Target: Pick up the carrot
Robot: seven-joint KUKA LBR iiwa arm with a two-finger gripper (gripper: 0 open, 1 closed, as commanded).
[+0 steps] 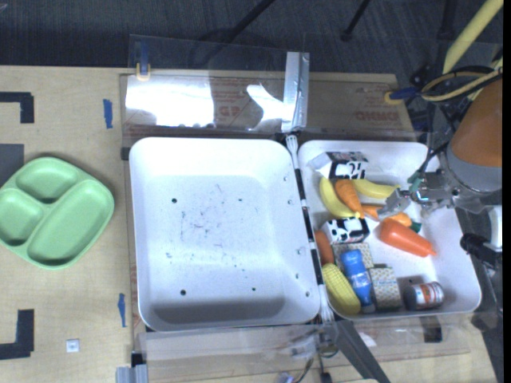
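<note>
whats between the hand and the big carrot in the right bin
In the camera view, nothing: the hand sits just above the carrot's green-topped end, with bare white bin floor around them.

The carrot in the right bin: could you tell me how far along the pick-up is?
Done: the gripper has reached into the right bin, just above the carrot. In hand: nothing; the carrot lies on the bin floor beside the bananas. Left: descend, grasp and lift it.

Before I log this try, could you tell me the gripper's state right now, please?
Gripper: over the right bin, just above the carrot; open or shut cannot be told.
</note>
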